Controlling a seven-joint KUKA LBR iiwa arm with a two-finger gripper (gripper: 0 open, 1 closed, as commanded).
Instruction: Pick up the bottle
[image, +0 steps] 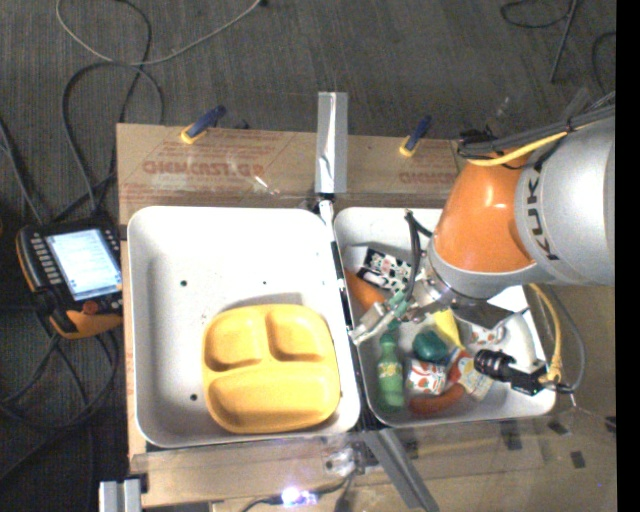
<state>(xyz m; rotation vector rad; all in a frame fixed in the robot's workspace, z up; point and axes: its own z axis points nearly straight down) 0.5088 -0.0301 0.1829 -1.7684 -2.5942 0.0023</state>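
The tool (398, 303) hangs low in the right bin (545, 400) under the orange wrist — whether it is open or closed I cannot tell. The green bottle (389, 372) lies just below it among clutter; the left bin (160, 250) holds a yellow tray (270, 367).

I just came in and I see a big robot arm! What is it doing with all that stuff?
The grey and orange robot arm is reaching from the right into the right bin, which holds a pile of small things. Its job is to pick up the green bottle, which lies near the bin's left side. Its gripper is just above the bottle, but the bottle is not between its fingers. The left bin holds a yellow tray.
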